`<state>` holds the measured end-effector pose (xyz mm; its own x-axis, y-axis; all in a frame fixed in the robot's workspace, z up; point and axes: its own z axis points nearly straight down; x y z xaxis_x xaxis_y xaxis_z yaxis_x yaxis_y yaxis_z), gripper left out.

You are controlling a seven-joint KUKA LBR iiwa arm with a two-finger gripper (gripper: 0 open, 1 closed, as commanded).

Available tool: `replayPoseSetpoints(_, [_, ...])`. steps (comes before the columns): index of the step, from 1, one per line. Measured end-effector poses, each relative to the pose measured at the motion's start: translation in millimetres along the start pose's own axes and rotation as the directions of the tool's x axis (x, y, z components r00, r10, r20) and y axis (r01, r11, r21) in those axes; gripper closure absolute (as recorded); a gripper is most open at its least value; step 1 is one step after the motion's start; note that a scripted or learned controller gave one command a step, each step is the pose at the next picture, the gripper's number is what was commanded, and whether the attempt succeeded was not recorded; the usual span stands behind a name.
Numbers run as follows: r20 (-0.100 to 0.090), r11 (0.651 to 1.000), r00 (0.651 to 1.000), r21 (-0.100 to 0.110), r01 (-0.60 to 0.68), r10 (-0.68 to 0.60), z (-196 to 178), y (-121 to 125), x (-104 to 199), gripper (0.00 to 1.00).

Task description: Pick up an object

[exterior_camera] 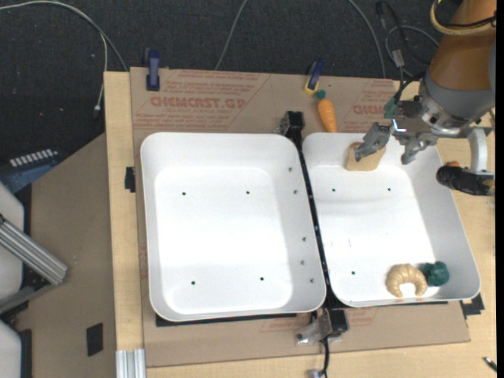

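1 arm reaches over the right bin; its end effector hangs spread beside a tan block.

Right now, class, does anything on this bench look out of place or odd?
Yes: the carrot lies on the cardboard behind the bins, outside both. The croissant and green toy sit in the right bin, and the tan block leans on its far rim.

bright, even overhead light, slightly cool. the two white bins are near blown out, their floors showing little texture. soft, short shadows hug the bin rims toward 6 o'clock. the dark carpet at 11 o'clock looks grainy. the arm at 2 o'clock is slightly soft; overall resolution is low.
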<state>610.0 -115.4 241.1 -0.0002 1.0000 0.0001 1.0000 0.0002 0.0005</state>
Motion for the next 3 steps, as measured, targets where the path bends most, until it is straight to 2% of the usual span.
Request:
replayPoseSetpoints(1, [0.001,1.0,1.0,-0.001,-0.004,0.004,-23,-44,-43,0.0])
replayPoseSetpoints(2, [-0.001,1.0,1.0,0.006,-0.001,0.001,56,-2,-76,0.0])
replayPoseSetpoints(3, [-0.001,1.0,1.0,0.005,0.002,-0.002,161,50,-77,0.0])
